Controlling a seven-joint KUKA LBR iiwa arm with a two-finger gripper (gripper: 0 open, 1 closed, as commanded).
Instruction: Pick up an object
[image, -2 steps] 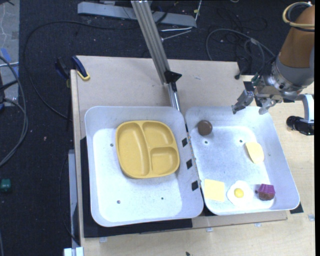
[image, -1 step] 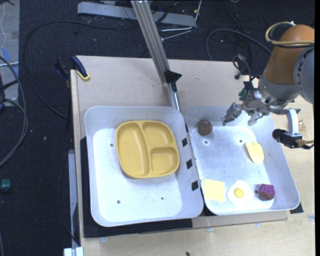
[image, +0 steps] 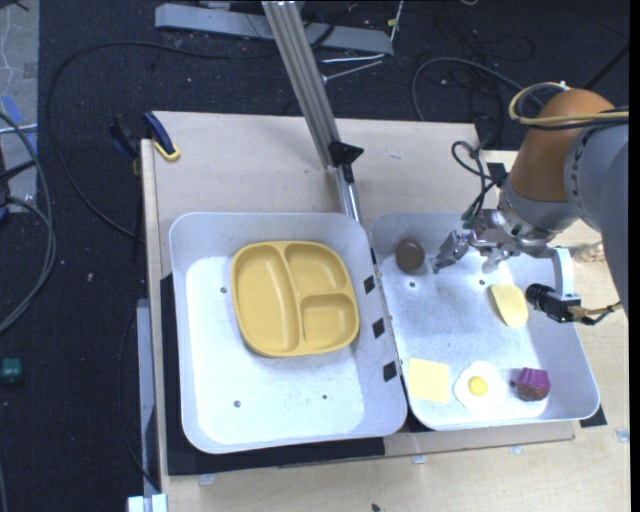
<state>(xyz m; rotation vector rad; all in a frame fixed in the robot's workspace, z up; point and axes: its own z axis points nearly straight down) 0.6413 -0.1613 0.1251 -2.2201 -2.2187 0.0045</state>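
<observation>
At the right bin's (image: 560, 395) near edge lie a yellow square (image: 430, 380), a fried egg (image: 478, 385) and a purple piece (image: 531, 383); farther back, a pale yellow piece (image: 509, 304) and a brown ball (image: 409, 256). The claw (image: 463, 247) hovers beside the ball, fingers apart and empty. A clean pick likely needs centring over the ball before closing.

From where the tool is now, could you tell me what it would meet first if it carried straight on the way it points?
Probably the brown round object, just beyond the tool; height is unclear.
</observation>
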